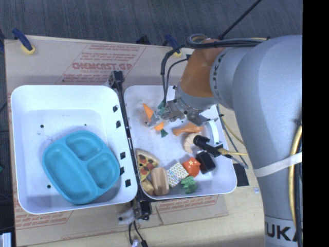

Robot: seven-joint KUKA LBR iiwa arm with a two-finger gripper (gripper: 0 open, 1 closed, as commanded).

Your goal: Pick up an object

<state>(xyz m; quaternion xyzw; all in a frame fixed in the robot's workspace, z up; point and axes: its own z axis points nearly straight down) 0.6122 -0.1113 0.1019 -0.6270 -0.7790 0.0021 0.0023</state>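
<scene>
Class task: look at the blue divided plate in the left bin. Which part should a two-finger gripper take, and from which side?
Probably the raised outer rim of the blue divided plate, from above. It lies flat in the left bin, so only its thin edge fits between the jaws; its upper-left rim has bare floor beside it.

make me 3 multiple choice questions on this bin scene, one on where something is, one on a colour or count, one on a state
1. Where does the divided plate lie?
A. in the left bin
B. in the right bin
C. on the cardboard outside the bins

2. What colour is the divided plate?
A. red
B. blue
C. yellow

3. Where is the gripper now?
A. over the left bin
B. outside both bins
C. low in the right bin among the small toys

Answers:
1. A, it rests on the floor of the left bin, toward the near side.
2. B, it is light blue with three compartments.
3. C, it sits at the far end of the right bin, by the orange carrot pieces.
</scene>
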